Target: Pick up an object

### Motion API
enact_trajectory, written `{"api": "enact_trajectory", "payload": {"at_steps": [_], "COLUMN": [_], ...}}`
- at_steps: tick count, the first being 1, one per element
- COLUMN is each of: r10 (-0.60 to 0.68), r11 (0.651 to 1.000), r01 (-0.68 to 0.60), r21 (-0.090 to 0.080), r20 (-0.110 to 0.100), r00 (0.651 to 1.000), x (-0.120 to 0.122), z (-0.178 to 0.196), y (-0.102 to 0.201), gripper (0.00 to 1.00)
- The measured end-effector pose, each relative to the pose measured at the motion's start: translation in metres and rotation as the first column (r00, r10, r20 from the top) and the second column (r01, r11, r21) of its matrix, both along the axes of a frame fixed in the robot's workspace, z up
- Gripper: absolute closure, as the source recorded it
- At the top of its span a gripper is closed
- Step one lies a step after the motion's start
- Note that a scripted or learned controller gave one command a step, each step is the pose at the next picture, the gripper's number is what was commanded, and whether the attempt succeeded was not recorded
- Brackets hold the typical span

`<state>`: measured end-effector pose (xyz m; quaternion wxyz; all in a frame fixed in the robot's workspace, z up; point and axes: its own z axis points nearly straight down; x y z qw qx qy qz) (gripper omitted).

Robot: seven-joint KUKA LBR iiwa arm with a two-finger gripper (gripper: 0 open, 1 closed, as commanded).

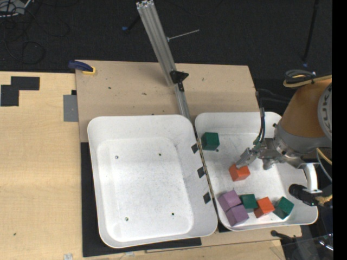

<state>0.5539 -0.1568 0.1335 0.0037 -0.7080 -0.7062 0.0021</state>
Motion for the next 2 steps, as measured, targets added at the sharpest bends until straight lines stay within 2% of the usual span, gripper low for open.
{"api": "enact_trajectory", "payload": {"at_steps": [1,2], "r10": [-0.007,-0.006], "r11": [1.000,1.000], "r01": [0.007,0.006], "r21": [-0.001,-0.003], "r20": [0.004,0.010], "r00": [1.000,1.000], "x": [0.001,-0.002], "z": [0.013,0.056], "y": [-0.002,-0.004], "gripper": [1.00,1.00]}}
